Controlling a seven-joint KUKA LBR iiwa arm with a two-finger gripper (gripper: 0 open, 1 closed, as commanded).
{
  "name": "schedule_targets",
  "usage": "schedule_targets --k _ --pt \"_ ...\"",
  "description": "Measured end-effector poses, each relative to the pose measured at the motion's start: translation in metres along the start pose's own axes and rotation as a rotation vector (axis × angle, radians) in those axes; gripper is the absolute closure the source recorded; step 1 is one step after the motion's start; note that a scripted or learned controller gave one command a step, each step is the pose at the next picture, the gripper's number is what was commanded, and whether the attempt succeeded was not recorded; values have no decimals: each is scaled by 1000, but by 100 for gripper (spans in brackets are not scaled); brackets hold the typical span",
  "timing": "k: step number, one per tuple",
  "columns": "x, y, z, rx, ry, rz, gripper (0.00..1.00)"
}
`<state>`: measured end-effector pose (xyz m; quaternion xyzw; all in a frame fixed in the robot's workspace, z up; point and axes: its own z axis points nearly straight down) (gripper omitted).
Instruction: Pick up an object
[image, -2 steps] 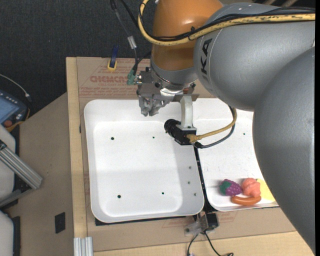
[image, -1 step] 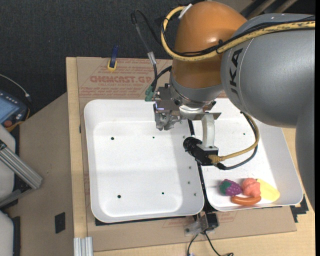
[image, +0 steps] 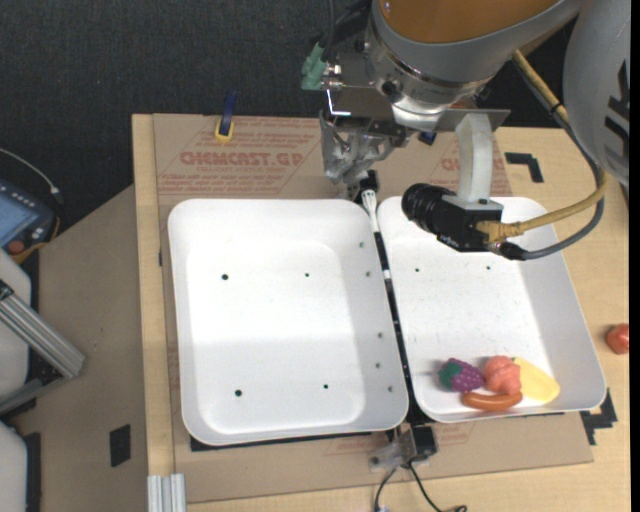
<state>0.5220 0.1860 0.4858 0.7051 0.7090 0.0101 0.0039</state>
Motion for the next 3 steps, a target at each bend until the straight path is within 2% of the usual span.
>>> schedule_targets --k 1,2,3 --pt "41 -21 60 28 -10 0 100" --pt "39 -37 -39 8 -2 3 100" --pt "24 16 -49 14 -8 10 100"
